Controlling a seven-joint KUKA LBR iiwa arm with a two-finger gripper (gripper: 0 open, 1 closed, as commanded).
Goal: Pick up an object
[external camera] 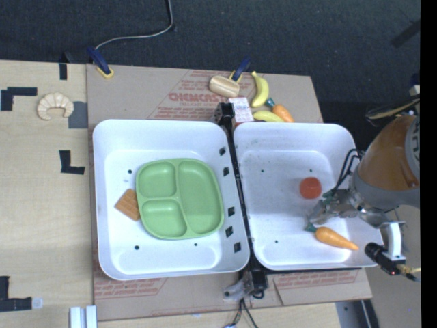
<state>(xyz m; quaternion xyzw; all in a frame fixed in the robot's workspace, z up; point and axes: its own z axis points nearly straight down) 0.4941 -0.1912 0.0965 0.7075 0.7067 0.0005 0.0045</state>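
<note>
Claw (pixel 321 214) hovers over right bin (pixel 287 251), dark carpet (pixel 287 19) beyond.

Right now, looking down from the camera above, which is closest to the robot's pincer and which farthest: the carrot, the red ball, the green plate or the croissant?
From the pincer:
1. Carrot, just beside it in the right bin.
2. Red ball, same bin, slightly farther.
3. Green plate, left bin.
4. Croissant, on the bench, far left.

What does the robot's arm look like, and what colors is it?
The arm is a fat rounded tube, grey with a wide orange band near the wrist. A thin black cable loops along its left side. At its tip sits a small metal gripper with two thin grey fingers. A black and white part sticks out below the arm.
</note>
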